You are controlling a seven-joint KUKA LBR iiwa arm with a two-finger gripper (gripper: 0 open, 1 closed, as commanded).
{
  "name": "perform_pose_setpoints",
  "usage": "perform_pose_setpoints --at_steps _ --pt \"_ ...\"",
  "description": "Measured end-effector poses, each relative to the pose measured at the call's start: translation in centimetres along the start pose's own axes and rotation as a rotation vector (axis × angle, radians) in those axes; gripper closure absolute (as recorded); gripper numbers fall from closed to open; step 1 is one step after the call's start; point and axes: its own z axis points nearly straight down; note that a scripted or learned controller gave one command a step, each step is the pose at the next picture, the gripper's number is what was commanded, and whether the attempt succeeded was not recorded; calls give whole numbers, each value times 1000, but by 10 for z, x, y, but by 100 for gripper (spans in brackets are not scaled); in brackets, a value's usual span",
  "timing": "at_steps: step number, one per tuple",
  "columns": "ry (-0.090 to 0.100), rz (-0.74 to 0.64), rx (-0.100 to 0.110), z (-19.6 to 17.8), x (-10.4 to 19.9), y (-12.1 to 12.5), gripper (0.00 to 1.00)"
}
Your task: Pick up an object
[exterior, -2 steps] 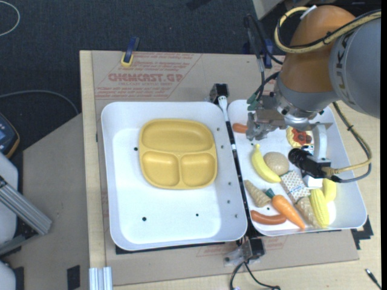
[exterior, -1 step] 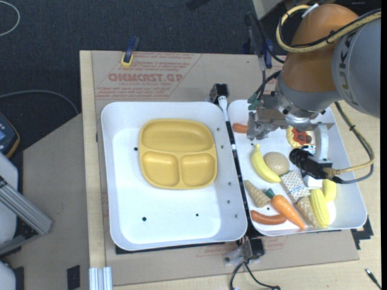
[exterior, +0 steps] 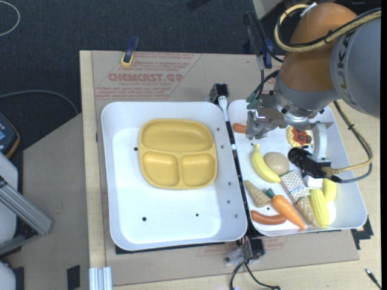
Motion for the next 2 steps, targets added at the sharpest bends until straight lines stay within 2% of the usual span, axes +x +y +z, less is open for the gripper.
perform_pose_setpoints --at_steps 1,2 --pt "0 0 6 16 10 1 100" --pt "-1 4 0 13 -9 4 100"
